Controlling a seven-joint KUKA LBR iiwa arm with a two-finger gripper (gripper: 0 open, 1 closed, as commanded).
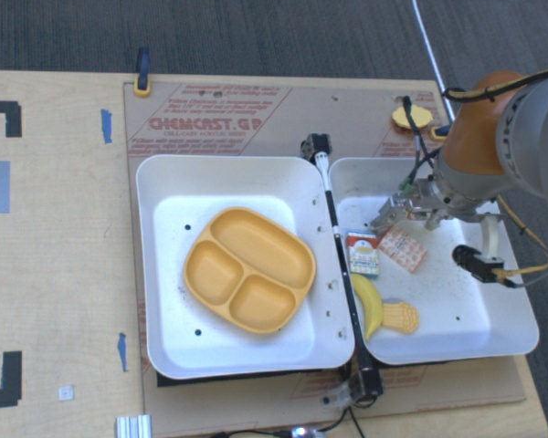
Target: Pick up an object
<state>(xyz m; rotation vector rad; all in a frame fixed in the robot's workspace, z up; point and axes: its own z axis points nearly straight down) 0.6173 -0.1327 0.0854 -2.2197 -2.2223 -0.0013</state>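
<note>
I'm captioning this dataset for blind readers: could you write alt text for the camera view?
A grey robot arm with an orange band lowers its hand over the right shallow white bin, above a small red-and-white patterned packet, a small printed carton, a yellow banana and a tan corn-shaped toy. The left shallow white bin holds a yellow three-compartment plastic plate.

A single camera is hanging above the bench [55, 245], looking down at a slant, so the far edge is sitting at the top. It is standing far enough back to be taking in both bins, the left bin [155, 272] and the right bin [507, 322], whole. The arm [521, 144] is coming in from the right, cropped by the frame. Beyond the bench, what is probably dark carpet [256, 16] is showing.
</note>
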